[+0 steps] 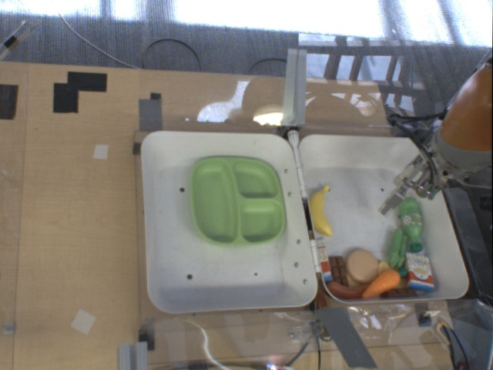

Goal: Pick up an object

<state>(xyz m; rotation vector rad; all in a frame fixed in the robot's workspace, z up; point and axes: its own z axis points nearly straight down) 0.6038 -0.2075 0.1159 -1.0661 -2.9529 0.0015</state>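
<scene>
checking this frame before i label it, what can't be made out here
- Gripper, camera view: small and blurred; whether it is open or shut cannot be told.
- Arm, camera view: cut off by the right edge.
- Items in the right bin near corner, camera view: the carrot and round brown piece overlap darker things that cannot be identified.
- Small carton, camera view: print too small to read.

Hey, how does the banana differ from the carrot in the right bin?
The banana is yellow; the carrot is orange. The banana lies alone beside the divider on the bin's left side, running up and down the view; the carrot lies slanted in the pile at the near edge, touching other toy foods. The banana curves; the carrot tapers straight. Both are toy foods in the right bin, and neither is in the gripper.
</scene>
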